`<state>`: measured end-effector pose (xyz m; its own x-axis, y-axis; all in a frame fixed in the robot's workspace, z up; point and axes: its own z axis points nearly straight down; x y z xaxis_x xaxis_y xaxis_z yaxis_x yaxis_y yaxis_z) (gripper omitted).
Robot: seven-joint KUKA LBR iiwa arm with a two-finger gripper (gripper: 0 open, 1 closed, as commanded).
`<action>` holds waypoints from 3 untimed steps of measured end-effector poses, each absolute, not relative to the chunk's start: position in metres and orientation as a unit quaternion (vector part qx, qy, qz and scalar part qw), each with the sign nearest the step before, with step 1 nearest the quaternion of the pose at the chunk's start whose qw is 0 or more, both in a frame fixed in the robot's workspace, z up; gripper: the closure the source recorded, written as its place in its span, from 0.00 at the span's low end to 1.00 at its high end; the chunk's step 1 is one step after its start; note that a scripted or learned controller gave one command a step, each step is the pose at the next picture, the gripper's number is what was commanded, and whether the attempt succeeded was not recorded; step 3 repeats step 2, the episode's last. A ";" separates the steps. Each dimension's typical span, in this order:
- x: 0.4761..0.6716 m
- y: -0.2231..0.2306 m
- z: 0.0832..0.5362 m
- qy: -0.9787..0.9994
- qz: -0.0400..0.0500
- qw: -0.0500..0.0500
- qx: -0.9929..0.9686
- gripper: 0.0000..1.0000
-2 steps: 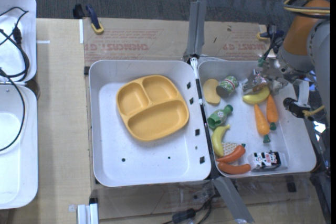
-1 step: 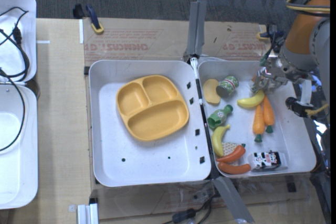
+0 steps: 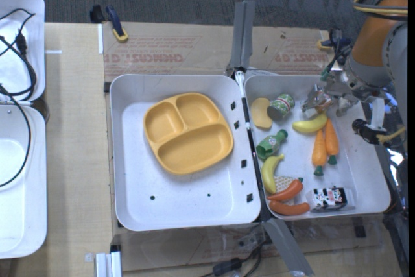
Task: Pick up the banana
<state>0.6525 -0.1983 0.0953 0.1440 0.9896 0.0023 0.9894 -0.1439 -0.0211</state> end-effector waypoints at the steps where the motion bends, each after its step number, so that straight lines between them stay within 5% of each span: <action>1: 0.601 -0.183 0.088 -0.647 0.002 0.002 -0.762 0.00; 2: 0.600 -0.184 0.093 -0.647 0.004 0.004 -0.763 1.00; 3: 0.600 -0.184 0.093 -0.647 0.004 0.004 -0.763 1.00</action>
